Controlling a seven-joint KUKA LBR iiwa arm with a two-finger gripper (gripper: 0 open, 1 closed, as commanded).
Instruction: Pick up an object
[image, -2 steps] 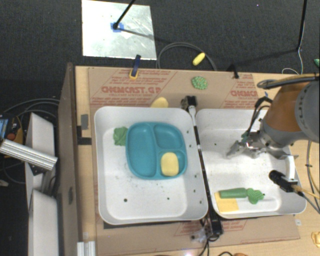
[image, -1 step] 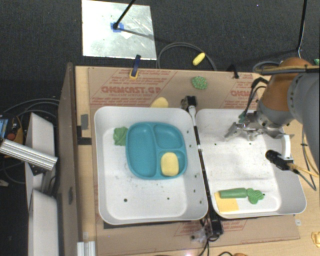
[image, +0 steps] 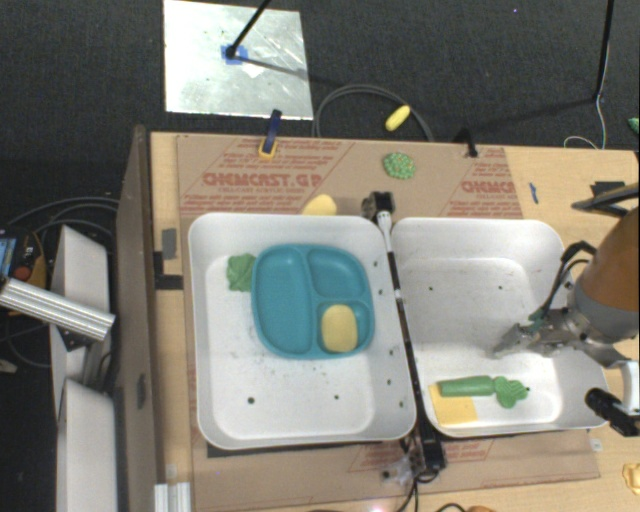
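Observation:
My gripper reaches into the right bin from the right, hovering low with its fingers spread and nothing between them. Just below it lie a green toy vegetable and a yellow flat block near the bin's front edge. In the left bin rests a blue divided plate holding a yellow oval piece. A small green leafy piece lies beside the plate's left rim.
A cardboard sheet sits behind the bins, bearing a green round item and a yellow item. A black divider runs between the bins. Cables and a metal rail lie to the left.

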